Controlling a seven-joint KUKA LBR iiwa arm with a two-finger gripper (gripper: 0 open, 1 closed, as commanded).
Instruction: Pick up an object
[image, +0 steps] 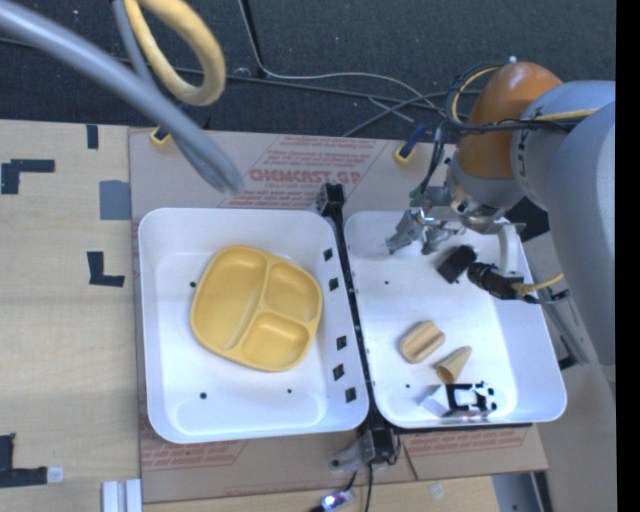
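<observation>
My gripper (412, 236) hangs over the far part of the right bin (520, 330), close to its back wall, with nothing visible between its fingers. A tan bread-roll-shaped piece (421, 340) lies in the middle of that bin, well in front of the gripper. Just in front of it lies a smaller tan cone-shaped piece (453, 363). A black-and-white tag-like item (466, 398) rests near the bin's front edge. The left bin (170, 300) holds a yellow divided plate (257, 306).
A black divider (345, 300) runs between the two bins. Cables and a yellow hose (190, 50) cross the dark area behind the bench. The arm's orange band (505, 110) and grey body stand over the right bin's far right corner.
</observation>
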